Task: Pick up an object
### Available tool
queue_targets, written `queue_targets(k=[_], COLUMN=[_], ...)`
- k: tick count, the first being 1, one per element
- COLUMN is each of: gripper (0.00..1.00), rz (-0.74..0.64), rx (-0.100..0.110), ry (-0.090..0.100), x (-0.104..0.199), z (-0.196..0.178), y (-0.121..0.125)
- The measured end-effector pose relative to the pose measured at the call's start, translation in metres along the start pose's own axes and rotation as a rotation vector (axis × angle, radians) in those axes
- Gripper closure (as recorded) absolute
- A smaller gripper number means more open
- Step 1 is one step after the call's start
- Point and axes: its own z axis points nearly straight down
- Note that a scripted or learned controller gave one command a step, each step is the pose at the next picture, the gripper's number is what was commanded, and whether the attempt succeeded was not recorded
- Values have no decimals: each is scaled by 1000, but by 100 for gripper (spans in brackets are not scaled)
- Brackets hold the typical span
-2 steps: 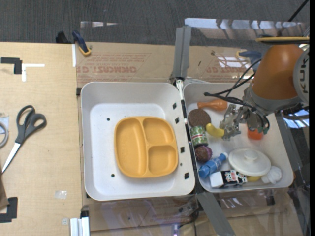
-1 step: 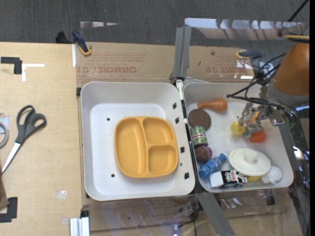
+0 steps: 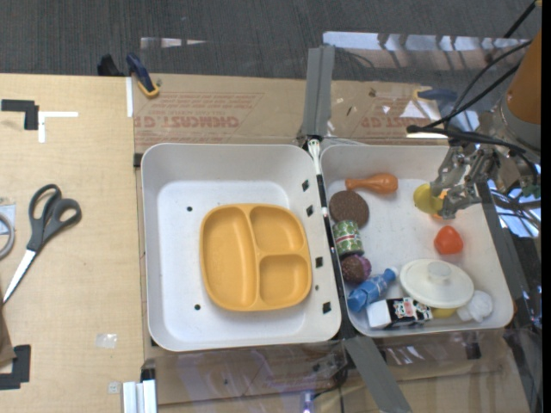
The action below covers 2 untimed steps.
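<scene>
The bench carries two shallow white bins side by side. The left bin (image 3: 164, 256) holds a yellow divided tray (image 3: 256, 255) with three compartments, lying flat near the middle.

The right bin (image 3: 392, 222) holds many small things. Along its left wall there is a brown round disc (image 3: 349, 207), then a small green can (image 3: 348, 237) just below it, then a dark purple ball (image 3: 355, 268), and a blue bottle (image 3: 370, 288) lying on its side. An orange object shaped like a drumstick (image 3: 374, 183) lies near the far wall. A white round lid (image 3: 437, 283) rests near the front right corner, and just beside it, at the front wall, sits a black and white box (image 3: 398, 311). A small red-orange object (image 3: 448, 241) lies apart from the lid, closer to the right wall.

The gripper (image 3: 457, 188) hangs over the far right part of the right bin, just beside a yellow object (image 3: 425, 198). It seems to touch this yellow object at its right side, but the metal parts and cables make the view unclear there, so it cannot be told whether the tool is grasping it or is released.

On the wooden bench left of the bins lie scissors (image 3: 41, 224) with black handles.
</scene>
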Motion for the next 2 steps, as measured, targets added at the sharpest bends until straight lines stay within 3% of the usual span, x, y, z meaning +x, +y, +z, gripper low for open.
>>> queue_targets(k=[1, 2], gripper=[100, 100], rz=[88, 485], rx=[-1, 1], ry=[2, 5], x=[-30, -6], z=[-29, 79], y=[66, 0])
